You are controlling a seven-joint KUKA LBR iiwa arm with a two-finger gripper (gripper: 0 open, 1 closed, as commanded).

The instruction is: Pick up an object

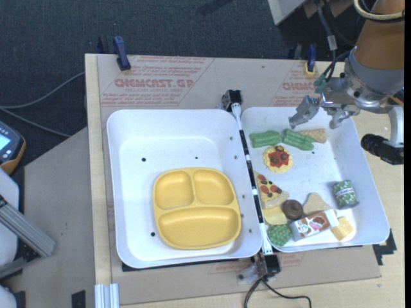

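Camera view: bench board (154,82) reads "CHEMCAST GP" in red print.

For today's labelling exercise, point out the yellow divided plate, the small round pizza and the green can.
yellow divided plate (196,208), camera view, middle where its ridges meet
small round pizza (278,159), camera view, centre of its topping
green can (345,194), camera view, its side label

A robotics lab: clamped board (192,82), two white bins (128,146), loose cables (38,95), and toy food (278,159).

Dark carpet floor (160,18), cardboard-topped bench (167,82), blue clamp (120,52), loose cables (38,95)
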